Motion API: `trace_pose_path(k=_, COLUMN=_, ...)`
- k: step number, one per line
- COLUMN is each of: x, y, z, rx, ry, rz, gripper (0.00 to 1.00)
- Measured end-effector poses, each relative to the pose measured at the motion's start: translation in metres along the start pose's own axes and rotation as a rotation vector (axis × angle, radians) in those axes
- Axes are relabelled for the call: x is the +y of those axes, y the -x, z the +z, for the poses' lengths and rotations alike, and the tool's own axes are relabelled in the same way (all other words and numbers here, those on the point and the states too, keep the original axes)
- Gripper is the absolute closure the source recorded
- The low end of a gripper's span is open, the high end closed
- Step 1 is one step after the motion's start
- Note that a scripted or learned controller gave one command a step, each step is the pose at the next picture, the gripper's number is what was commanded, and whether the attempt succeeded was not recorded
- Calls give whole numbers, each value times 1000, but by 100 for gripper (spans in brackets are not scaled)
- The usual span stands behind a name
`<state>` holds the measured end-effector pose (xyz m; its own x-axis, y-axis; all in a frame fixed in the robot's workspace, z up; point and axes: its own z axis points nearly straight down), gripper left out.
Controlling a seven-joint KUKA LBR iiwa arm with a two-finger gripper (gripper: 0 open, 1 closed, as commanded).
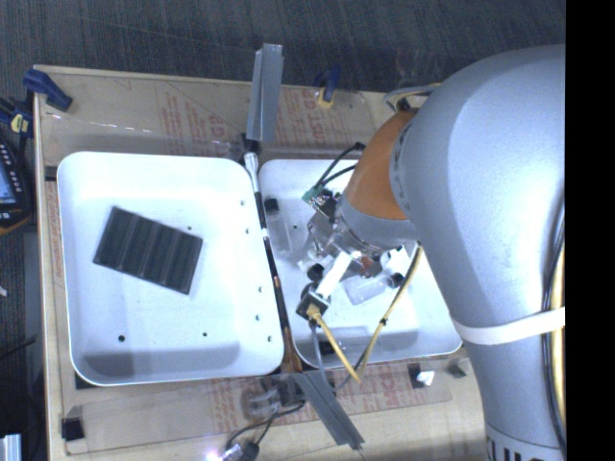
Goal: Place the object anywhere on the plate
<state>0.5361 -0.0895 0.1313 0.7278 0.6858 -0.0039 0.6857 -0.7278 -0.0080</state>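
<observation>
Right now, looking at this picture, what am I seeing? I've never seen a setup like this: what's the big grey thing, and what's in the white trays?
This is one photo from a camera fixed above a bench, looking down at a slant. The big grey shape is a robot arm reaching in from the right. Its gripper hangs low over the right bin. The left bin holds a dark ribbed plate, lying flat with nothing on it yet. Whether the gripper holds anything can't be told.
</observation>
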Motion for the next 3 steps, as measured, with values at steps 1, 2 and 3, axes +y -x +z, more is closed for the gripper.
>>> trace_pose_path(k=1, x=13, y=-109, z=-60, rx=3, ry=3, rz=65, gripper=100)
trace_pose_path(k=2, x=-51, y=-184, z=-61, rx=6, ry=8, rz=463, gripper=100)
trace_pose_path(k=3, x=-71, y=-205, z=-130, rx=5, ry=5, rz=315, gripper=100)
